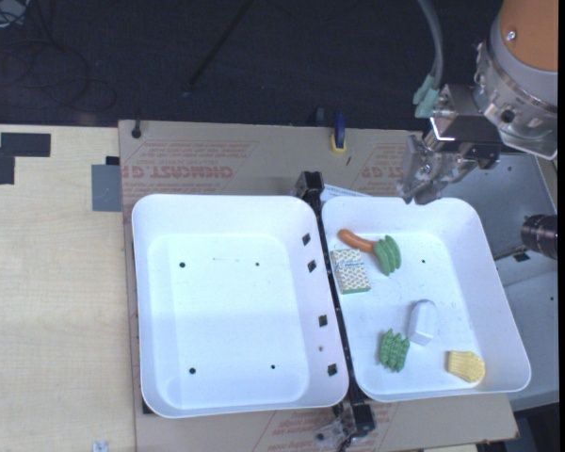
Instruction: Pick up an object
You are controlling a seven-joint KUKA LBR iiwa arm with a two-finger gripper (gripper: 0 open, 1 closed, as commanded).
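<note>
Objects: five small things in the right bin, none lifted, all resting on its white floor.
Carrot: orange, toward the bin's far left part, lying slantwise, its end touching the green leafy piece.
Green leafy piece: just right of the carrot, tilted, near the middle of the far half.
Patterned block: pale square with small dots, just below the carrot, close against the bin's left wall.
White cylinder: pale, lying near the bin's centre, hard to tell from the floor beneath it.
Green ridged piece: just below and left of the white cylinder, toward the near side.
Yellow piece: near the bin's near right corner, apart from the others.
Gripper: above the far rim of the right bin, pointing down, well apart from every object, nothing seen between its tips; open or closed cannot be told from this slant.
Arm: grey with an orange band, entering from the upper right, a teal fitting and grey hose beside the wrist.
Left bin: white, just beside the right bin, joined along a black clipped seam.
Board: brown sheet with reversed red lettering under both bins.
Bench: pale wood, left of the board, with dark grey patches near its far edge.
</note>
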